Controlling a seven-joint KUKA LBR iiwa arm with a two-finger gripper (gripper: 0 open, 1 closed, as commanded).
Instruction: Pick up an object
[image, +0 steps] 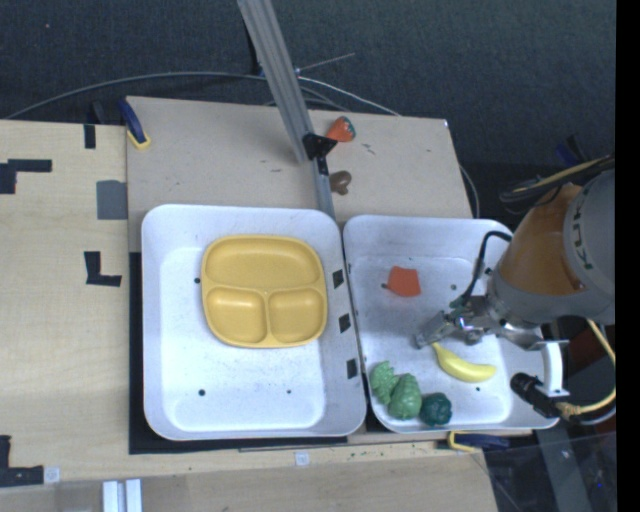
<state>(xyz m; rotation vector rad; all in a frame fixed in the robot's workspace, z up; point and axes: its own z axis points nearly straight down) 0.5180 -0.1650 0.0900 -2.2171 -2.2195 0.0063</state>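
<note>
We are seeing the grey arm (580, 250) reaching in from the right, its orange band (535, 250) showing above the wrist, bent down over the right bin (420, 232). The pincer (452, 325) is sitting low inside this bin, pointing leftward and a little down, just above the banana (464, 366). Its metal tips are blurring into the white floor, so we cannot tell whether the pincer is spread or pressed together, and we are seeing nothing clearly between them.

The banana is lying flat near the bin's front right, smooth, yellow and curved. Whether the pincer is touching it we cannot tell. A flat orange-red piece (404, 282), roughly square, is lying apart toward the bin's back. Along the front edge, a lumpy light-green item (397, 388) is lying just beside a darker teal, rounded one (436, 408); their exact shapes are too small to make out.

The left bin (165, 330) is holding a yellow tray (265, 290) with rounded corners and three compartments, looking like matte plastic. Both bins are shallow, white and speckled with dark marks, resting side by side on the pale wooden desk (60, 300).

A grey pole (285, 85) is slanting across the desk's back and out of the top edge. The arm's body is being cut off at the right.
</note>
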